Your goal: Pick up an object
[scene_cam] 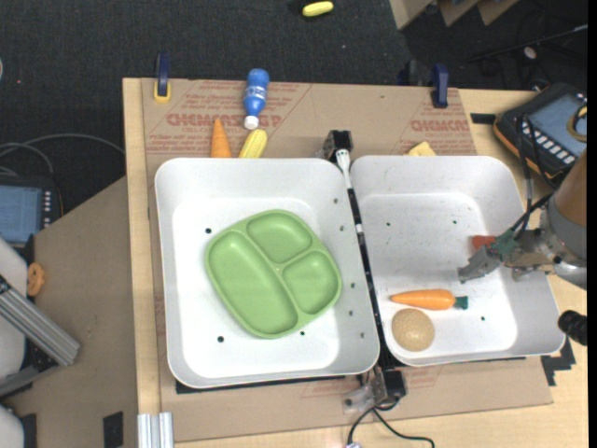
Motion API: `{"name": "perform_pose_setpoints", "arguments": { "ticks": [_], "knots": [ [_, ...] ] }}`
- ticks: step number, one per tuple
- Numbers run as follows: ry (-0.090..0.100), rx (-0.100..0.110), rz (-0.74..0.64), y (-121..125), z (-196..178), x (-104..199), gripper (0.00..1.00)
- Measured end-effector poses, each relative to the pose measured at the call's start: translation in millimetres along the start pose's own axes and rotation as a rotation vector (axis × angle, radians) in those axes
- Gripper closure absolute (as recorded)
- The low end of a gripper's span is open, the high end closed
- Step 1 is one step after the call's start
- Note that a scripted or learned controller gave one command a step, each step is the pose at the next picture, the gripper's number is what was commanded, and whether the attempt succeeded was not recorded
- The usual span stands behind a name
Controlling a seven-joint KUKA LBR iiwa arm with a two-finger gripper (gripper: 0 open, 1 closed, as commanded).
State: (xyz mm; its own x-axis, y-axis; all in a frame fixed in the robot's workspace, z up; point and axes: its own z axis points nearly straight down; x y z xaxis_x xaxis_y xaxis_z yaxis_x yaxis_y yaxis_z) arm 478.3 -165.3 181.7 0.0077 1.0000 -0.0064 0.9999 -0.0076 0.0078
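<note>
**Inspector:** Carrot (423, 299), orange with a green end, is lying flat in the right bin (438, 180), just above a round tan ball (412, 329).

**Clerk:** And the gripper (469, 269)?

**Inspector:** It is hovering right of the carrot, apart from it; whether open or closed, I cannot tell. A green divided plate (271, 273) is sitting in the left bin (187, 278).

Bright, even overhead light, slightly soft focus

The two shallow white plastic bins (187, 250) glare nearly featureless; shadows under them are faint, the dark floor beyond the counter (140, 203) stays dim, and fine detail is grainy.
</note>
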Motion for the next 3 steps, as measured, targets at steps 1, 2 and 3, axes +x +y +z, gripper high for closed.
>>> {"name": "perform_pose_setpoints", "arguments": {
  "ticks": [1,2,3],
  "knots": [
    [0.003,-0.009,-0.008,6,80,13,0.00],
    [0.011,0.005,-0.009,25,97,-54,0.00],
    [0.012,0.012,-0.012,-1,98,10,0.00]
  ]
}}
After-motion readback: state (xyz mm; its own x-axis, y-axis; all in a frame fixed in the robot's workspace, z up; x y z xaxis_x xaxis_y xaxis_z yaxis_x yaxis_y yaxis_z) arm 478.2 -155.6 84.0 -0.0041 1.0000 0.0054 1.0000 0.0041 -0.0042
